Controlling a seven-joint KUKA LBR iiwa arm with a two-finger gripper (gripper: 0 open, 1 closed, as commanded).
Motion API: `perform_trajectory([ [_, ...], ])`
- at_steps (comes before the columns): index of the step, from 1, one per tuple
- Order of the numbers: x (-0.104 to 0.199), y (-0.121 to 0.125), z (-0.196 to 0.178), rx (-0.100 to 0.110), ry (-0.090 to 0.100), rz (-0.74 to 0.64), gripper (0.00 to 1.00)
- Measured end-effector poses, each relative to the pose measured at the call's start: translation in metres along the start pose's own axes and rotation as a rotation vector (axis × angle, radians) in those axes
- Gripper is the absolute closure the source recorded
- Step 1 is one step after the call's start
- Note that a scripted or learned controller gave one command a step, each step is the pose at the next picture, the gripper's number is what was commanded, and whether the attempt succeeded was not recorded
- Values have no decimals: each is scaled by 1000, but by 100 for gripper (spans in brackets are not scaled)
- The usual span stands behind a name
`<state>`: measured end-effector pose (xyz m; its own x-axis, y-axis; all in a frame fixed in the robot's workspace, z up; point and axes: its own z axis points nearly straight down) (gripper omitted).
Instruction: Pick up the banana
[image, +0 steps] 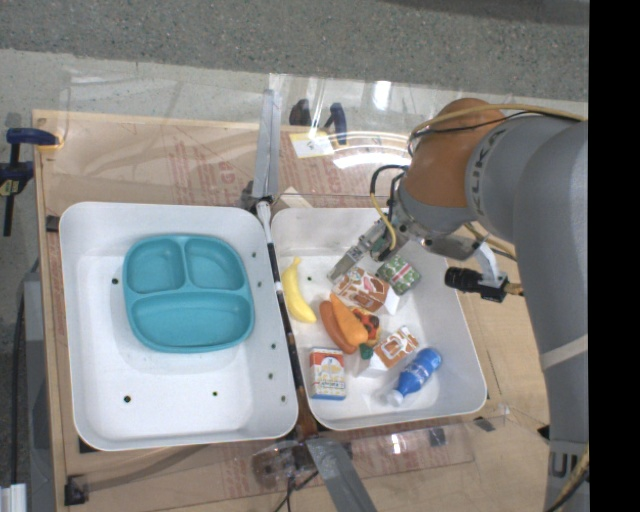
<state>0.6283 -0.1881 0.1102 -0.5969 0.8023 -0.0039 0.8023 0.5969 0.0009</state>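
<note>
1. Yellow curved plastic banana (297, 291) lies in right white shallow bin (452, 385), close to its left wall, long axis running roughly top-to-bottom of the view, upper tip near the wall, lower end angled toward bin centre
2. Grey two-finger gripper (352, 262) hovers right of banana's upper tip, not touching; jaw state cannot tell
3. Counts: one banana, one orange carrot toy (343, 324), one blue bottle (415, 375), four small printed cartons
4. Left white bin (85, 400) holds one teal three-section plate (188, 292)
</note>
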Motion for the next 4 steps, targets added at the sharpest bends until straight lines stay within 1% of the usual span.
perform_trajectory([
  [1,89,19,-80,0,2,-294,0],
  [2,50,19,10,1,3,-474,0],
  [3,85,-20,14,2,-25,-421,0],
  [4,18,-20,-12,-1,-2,-132,0],
])
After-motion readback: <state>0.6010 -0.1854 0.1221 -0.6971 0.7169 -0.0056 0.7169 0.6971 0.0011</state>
